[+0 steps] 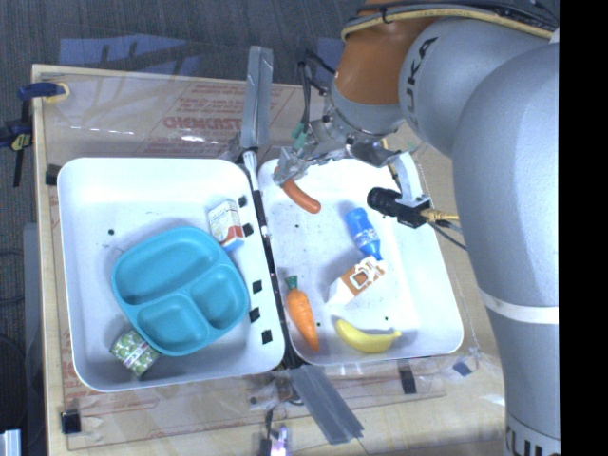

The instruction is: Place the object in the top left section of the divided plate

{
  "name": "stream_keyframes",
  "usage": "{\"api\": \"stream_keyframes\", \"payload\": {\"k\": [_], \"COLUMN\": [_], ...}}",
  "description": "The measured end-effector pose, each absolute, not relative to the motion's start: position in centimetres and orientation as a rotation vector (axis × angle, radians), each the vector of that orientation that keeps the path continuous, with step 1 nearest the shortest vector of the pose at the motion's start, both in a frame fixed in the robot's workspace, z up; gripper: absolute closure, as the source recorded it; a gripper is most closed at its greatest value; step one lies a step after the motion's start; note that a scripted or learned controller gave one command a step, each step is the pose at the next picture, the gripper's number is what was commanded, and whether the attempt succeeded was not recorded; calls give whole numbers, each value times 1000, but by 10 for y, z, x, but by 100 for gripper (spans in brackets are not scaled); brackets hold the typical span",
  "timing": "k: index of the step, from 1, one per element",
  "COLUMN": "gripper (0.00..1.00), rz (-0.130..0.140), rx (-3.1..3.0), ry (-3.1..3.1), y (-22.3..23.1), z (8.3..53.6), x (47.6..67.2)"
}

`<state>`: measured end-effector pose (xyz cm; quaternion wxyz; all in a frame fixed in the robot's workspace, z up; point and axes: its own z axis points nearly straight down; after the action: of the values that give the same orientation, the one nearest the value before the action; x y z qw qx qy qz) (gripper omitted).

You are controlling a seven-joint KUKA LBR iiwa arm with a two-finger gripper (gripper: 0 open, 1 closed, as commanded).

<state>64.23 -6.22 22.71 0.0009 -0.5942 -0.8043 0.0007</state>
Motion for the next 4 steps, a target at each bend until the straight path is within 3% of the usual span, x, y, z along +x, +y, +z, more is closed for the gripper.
{"api": "stream_keyframes", "payload": {"k": [1,2,3,4], "gripper": [100,100,0,0], "rz": [4,4,4,4], "rx": [-1883,-2049,-2051,-2093], "ry": [-2512,-2377,-2377,-2340], "y": [-28,-3,-3,-82], "z": [214,216,216,213], "x": [554,493,493,549]}}
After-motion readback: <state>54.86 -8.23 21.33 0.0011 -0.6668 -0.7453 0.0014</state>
